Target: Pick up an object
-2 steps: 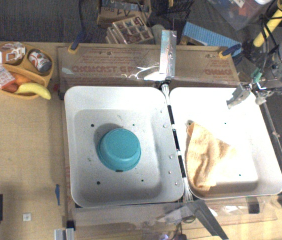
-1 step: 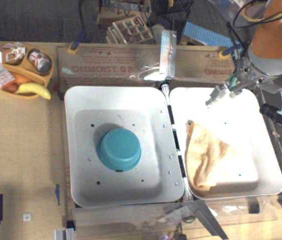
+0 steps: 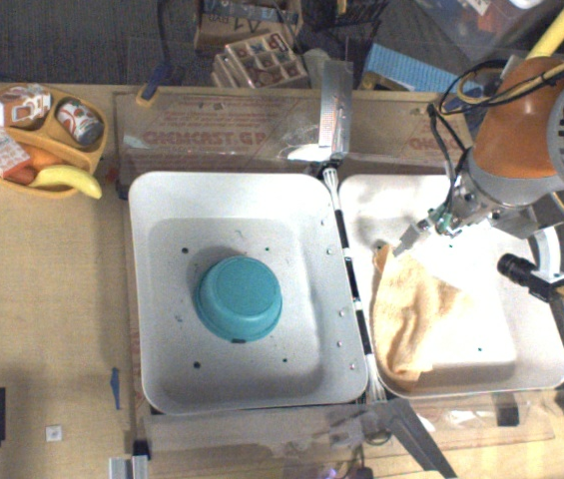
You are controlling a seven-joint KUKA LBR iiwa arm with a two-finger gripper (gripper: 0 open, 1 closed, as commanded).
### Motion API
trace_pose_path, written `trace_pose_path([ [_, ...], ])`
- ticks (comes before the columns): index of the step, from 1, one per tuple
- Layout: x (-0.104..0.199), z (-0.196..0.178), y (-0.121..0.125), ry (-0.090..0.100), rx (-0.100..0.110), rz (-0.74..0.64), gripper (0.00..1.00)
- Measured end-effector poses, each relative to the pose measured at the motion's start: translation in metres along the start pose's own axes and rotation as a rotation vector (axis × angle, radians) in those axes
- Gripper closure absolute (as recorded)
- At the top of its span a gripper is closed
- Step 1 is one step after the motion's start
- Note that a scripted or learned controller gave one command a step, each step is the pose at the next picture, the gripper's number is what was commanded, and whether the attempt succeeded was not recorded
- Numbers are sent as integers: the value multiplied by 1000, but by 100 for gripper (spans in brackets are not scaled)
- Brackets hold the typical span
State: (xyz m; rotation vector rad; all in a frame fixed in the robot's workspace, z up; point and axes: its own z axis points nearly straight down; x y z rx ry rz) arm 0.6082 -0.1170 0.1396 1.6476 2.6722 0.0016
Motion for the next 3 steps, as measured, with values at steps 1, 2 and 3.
trace_pose_path([
  [1,-6,50,-75,-3,-6,-76,0],
  [2,-8,39,-75,-6,-11,-69,100],
  [3,62,-45,-28,0,0,226,100],
])
